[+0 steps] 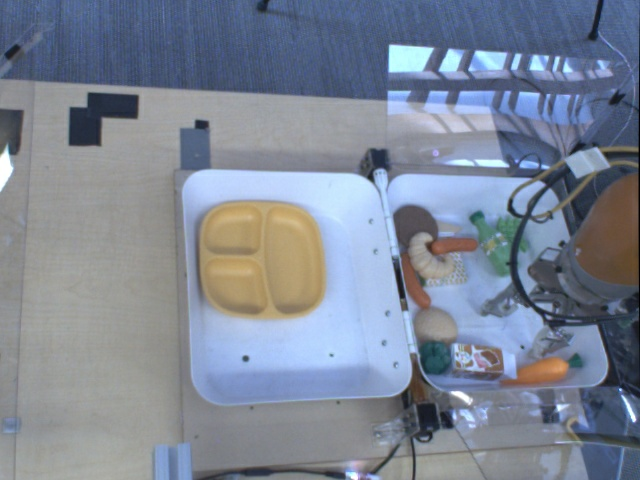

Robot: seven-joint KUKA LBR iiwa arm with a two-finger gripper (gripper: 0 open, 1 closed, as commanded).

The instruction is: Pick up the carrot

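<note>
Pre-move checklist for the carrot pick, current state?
1. Carrot in view, at the right bin's near edge: ok.
2. Carrot unobstructed from above: ok.
3. Neighbours apart: not ok, carton touches its tip.
4. Gripper above the carrot: ok, roughly, just behind it.
5. Carrot grasped: not ok, it lies in the bin.
6. Finger opening: cannot tell.

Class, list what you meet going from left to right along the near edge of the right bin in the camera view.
Green toy → small carton → carrot.
</note>
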